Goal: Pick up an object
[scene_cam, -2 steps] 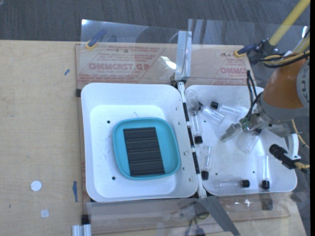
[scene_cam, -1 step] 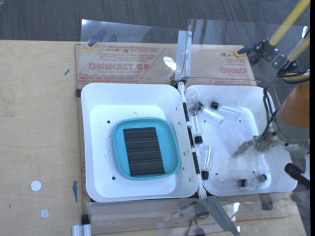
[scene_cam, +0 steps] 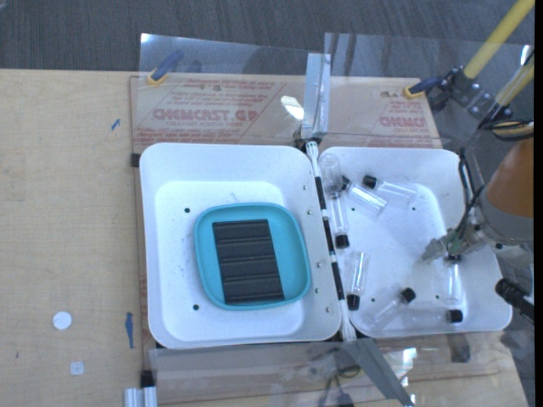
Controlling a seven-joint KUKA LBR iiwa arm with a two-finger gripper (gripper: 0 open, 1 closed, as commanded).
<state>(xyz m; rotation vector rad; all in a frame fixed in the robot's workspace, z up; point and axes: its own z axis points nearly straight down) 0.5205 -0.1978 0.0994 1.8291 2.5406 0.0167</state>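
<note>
Here, in the camera view, the end effector (scene_cam: 447,248) is seen low in the right bin (scene_cam: 424,172), near its right wall; whether it is released or clenched cannot be told. Several clear vials with black caps are scattered there. One vial (scene_cam: 452,288) lies just below the end effector, so it is probably the target. Another vial (scene_cam: 392,306) lies near the front wall, and others (scene_cam: 371,197) are well apart. In the left bin (scene_cam: 170,176), a teal tray (scene_cam: 204,244) with a dark ribbed block (scene_cam: 246,261) is placed, away from the work.
</note>
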